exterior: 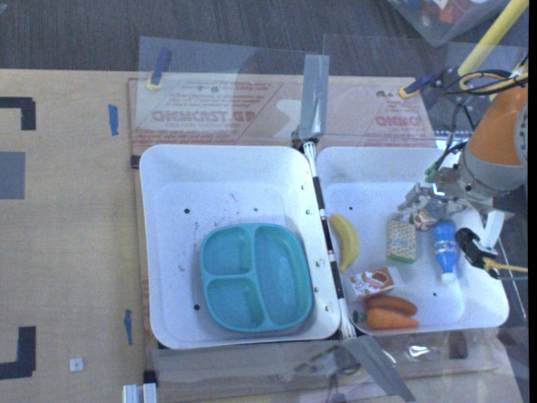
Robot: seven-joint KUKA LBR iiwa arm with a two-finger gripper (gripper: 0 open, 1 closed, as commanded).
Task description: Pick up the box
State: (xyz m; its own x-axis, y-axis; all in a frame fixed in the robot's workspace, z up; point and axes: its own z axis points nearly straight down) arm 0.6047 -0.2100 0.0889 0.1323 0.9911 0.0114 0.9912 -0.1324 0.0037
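Approach step: gripper [428,198] hovers above right bin [369,175], jaw state unclear to you. Next, descend onto box [372,282] beside carrots [390,311].

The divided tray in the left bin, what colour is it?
Teal: the divided tray shows plainly in the camera view, lying in the left bin.

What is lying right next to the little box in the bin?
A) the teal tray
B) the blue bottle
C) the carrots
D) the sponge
C: the box lies in the right bin just above the two carrots, while the tray is in the other bin and the bottle lies farther right.
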